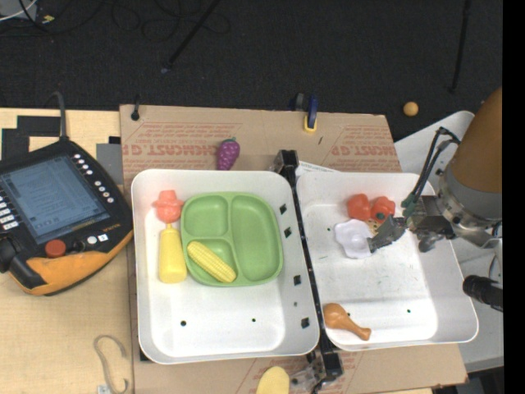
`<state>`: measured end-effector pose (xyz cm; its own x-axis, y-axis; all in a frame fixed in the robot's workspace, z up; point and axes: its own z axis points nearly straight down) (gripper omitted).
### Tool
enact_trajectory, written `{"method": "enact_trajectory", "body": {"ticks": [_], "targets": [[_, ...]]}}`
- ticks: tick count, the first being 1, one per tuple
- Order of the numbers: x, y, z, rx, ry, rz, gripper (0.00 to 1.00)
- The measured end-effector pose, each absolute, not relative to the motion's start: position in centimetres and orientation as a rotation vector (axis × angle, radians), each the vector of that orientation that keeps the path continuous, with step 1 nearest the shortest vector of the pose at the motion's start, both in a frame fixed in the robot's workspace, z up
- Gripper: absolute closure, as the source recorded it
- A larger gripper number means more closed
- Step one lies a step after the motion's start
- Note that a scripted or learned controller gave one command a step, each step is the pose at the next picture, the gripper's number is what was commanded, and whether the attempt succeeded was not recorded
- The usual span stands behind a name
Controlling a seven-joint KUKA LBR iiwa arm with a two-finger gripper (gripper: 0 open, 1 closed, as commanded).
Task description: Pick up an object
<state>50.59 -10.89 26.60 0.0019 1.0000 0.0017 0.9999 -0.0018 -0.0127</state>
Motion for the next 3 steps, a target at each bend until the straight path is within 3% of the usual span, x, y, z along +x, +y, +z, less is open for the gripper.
{"method": "enact_trajectory", "body": {"ticks": [1,3], "targets": [[50.8,-10.9,27.2,-2.221,-2.221,0.001,0.0],[50.0,-10.8,17.7,-2.215,-2.218,0.006,0.0]]}}
